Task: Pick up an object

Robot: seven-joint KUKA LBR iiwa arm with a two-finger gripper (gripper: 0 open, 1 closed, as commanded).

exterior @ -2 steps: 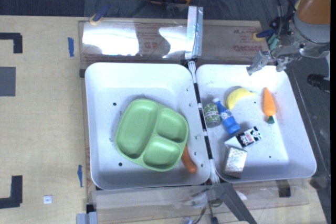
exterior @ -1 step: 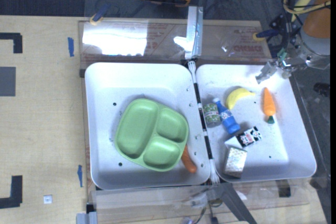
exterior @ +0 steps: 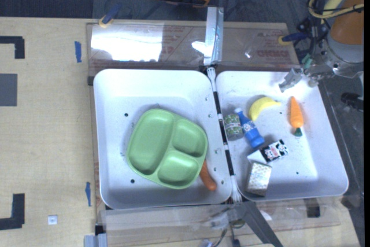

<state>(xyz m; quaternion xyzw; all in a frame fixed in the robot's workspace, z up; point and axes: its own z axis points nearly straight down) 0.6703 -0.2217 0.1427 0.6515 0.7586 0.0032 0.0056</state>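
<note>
The right bin (exterior: 324,176) holds several small objects. A yellow fruit (exterior: 263,106) lies near its back, and an orange carrot (exterior: 296,113) lies to the right of that. A blue bottle (exterior: 251,131) rests beside a small green can (exterior: 233,126). A black-and-white toy (exterior: 274,151) and a pale speckled block (exterior: 259,176) sit nearer the front. My gripper (exterior: 300,78) hovers over the bin's back right corner, above the carrot. Its fingers stand apart with nothing between them.
The left bin (exterior: 110,95) holds a green divided plate (exterior: 167,147), with an orange piece (exterior: 208,177) wedged at its front right by the bin wall. A clear panel (exterior: 150,43) stands behind the bins. Cables and the arm's body crowd the upper right.
</note>
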